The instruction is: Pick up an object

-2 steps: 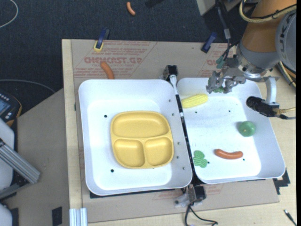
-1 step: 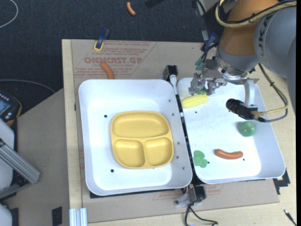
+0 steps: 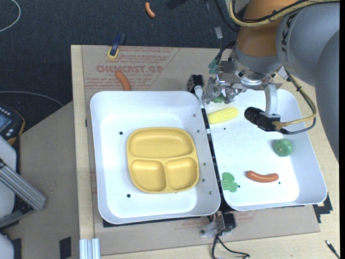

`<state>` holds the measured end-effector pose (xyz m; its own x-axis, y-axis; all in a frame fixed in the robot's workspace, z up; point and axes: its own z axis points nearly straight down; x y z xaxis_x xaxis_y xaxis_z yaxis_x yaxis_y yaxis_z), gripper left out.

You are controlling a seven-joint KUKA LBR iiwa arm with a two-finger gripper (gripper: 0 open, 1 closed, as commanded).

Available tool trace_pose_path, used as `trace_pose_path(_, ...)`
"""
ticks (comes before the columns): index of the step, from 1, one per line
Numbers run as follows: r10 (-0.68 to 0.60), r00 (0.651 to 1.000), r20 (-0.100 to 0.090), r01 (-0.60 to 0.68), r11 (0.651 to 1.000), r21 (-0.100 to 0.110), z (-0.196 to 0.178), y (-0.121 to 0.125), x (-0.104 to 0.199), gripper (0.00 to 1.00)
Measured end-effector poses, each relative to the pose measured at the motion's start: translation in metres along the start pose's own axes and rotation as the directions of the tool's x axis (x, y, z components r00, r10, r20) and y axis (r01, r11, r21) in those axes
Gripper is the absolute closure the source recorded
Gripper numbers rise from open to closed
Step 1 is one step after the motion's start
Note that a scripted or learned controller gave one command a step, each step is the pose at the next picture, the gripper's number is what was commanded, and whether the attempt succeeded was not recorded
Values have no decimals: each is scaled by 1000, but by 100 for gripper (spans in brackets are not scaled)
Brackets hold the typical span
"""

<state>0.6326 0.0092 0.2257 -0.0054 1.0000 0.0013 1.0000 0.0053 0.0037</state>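
Corn cob, a small yellow toy one, is lying in the right bin, close against the divider where the two bins meet and toward the far end. It is sitting just below and a little to the viewer's right of the jaws as the camera is seeing them, so near that the metal of the wrist is almost overlapping its upper edge. Whether the jaws are touching it I cannot tell.

The cob's long axis is running nearly across the picture, left to right, with the right end tipped slightly upward. The left end is pointing at the divider, the right end toward the black cylindrical part hanging off the wrist. A grasp would, I judge, want the jaws closing across the short width, that is, roughly along the bin's length.

The jaws are buried among brackets and cabling under the orange band, and I cannot tell whether they are standing open or closed; nothing is visibly sitting between them.

Other candidates are lying farther off in the same bin: a green ball toward the right wall, a red sausage near the front, and a green leafy piece by the divider. The left bin is carrying a yellow divided tray.
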Motion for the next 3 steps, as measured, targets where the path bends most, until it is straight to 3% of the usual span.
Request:
trace_pose_path(1, 6, 1000, 1, -6, 1000, 7, -3, -19, -9, 100)
trace_pose_path(3, 4, 1000, 1, -4, 1000, 8, 11, -12, 1, 100)
